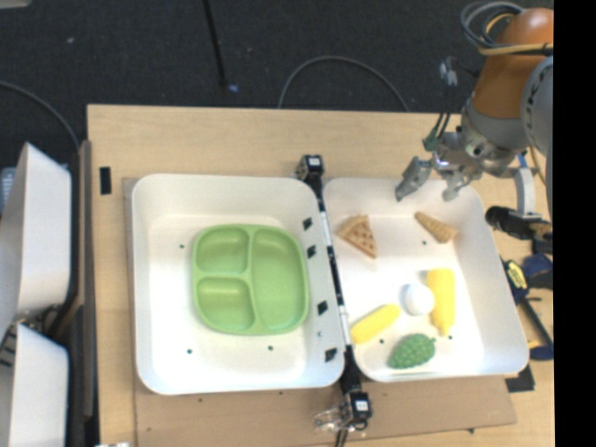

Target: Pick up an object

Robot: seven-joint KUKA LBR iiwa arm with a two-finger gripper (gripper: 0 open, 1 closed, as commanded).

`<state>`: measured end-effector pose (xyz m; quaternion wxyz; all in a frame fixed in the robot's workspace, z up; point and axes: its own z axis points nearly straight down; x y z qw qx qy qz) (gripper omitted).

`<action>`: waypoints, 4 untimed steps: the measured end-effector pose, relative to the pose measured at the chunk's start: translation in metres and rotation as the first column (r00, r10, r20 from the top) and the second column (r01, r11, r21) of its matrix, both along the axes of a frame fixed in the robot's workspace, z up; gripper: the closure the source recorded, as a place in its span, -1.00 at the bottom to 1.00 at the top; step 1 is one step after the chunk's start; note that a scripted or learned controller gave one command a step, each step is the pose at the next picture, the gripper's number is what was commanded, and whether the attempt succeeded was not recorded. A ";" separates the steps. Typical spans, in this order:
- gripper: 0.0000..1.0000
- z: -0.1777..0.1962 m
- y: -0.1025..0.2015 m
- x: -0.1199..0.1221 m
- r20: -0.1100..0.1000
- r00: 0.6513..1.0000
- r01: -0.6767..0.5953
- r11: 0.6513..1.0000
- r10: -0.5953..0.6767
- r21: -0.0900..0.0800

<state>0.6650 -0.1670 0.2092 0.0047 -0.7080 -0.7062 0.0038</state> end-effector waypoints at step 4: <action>-1.00 -0.108 0.001 0.008 0.012 1.000 -0.007 1.000 0.007 -0.004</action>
